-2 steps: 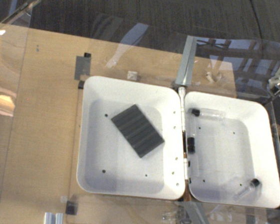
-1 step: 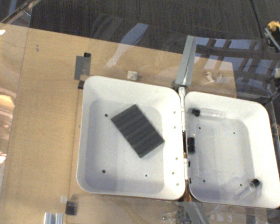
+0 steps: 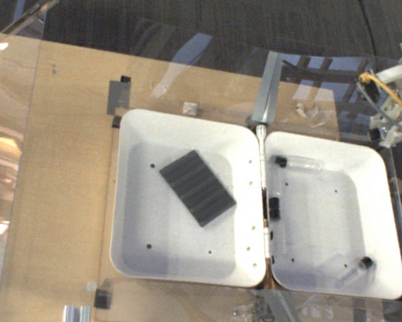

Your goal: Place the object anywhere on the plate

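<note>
A dark grey ribbed plate (image 3: 198,187) lies flat and turned at an angle in the middle of the left bin (image 3: 126,249). In the right bin (image 3: 389,214), a clear tube with a black cap (image 3: 298,163) lies along the far wall. A second clear tube with a black cap (image 3: 356,270) lies in the near right corner. The arm's end with my gripper (image 3: 394,128) is at the upper right, beyond the right bin's far right corner and well away from both tubes and the plate.
A metal bar (image 3: 268,92) runs back from the seam between the bins. A small black clip (image 3: 273,207) sits on the seam. A small block (image 3: 189,108) and clear scraps (image 3: 309,111) lie on the bench behind the bins. A yellow cable (image 3: 399,100) loops at the wrist.
</note>
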